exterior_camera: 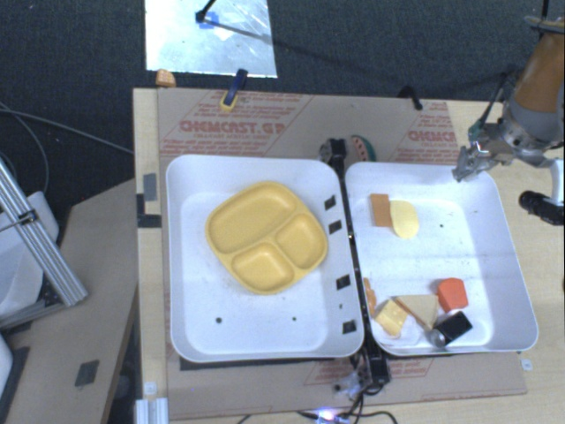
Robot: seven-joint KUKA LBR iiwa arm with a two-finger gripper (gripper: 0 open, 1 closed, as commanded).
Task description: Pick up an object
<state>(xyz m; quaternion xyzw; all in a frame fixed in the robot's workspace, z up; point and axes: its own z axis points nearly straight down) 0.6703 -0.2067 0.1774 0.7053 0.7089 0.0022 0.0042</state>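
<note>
A dark carpeted floor (71, 51) surrounds the bench (106, 237), and a shiny silver sheet (212, 25) lies on the floor at the top of the view. At the far left stands a slanted aluminium rail (40, 237). A brown cardboard sheet (265, 122) with red printed lettering covers the bench top, with a small blue and yellow object (234, 89) resting near its upper edge.

The left bin (194, 325) holds a yellow divided plate (265, 237) with three compartments, set slightly above the middle of the bin and tilted. The bare white floor around it shows a few small dark spots.

The right bin (494, 237), touching the left one along a black clipped seam, holds several small things. Near its upper left lie an orange block (380, 210) and a pale yellow round piece (405, 220), touching each other. Along the lower edge sit a yellow wedge (389, 318), a tan flat piece (419, 307), a red-orange block (451, 293) and a black object (453, 327), clustered close together.

At the upper right, the claw (466, 168) hangs over the top right corner of the right bin, well apart from all the objects. Nothing shows between its fingers; whether they are spread or closed cannot be told at this size.
</note>
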